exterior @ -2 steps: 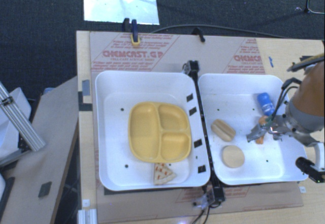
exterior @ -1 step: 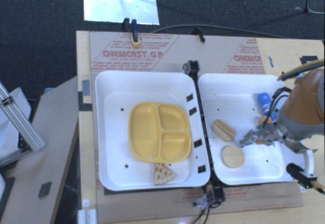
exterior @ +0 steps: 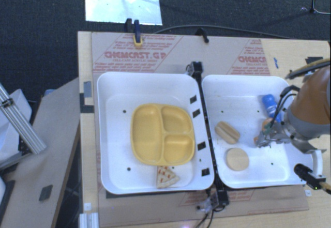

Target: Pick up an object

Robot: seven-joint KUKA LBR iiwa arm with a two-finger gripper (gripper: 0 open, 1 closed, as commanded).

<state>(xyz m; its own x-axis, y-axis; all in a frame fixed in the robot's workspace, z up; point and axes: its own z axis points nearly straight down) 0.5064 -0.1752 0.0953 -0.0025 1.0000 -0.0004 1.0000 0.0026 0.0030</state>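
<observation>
The right bin (exterior: 248,180) holds a tan oblong bread-like piece (exterior: 227,132) near its left wall. A round tan disc (exterior: 237,159) lies just in front of it, and a blue object (exterior: 268,103) sits toward the back right. My gripper (exterior: 262,140) is low over the bin floor in the right half, a short way right of the oblong piece and disc and just in front of the blue object. The wrist and cables hide its tip. The left bin (exterior: 111,134) holds a yellow divided plate (exterior: 163,134) and a toy pizza slice (exterior: 166,176).
A black divider rail (exterior: 200,118) runs between the two bins. The arm's orange band and grey body (exterior: 313,110) cover the right bin's right edge. A clamp (exterior: 136,33) sits at the board's back edge, and an aluminium rail (exterior: 20,126) lies far left.
</observation>
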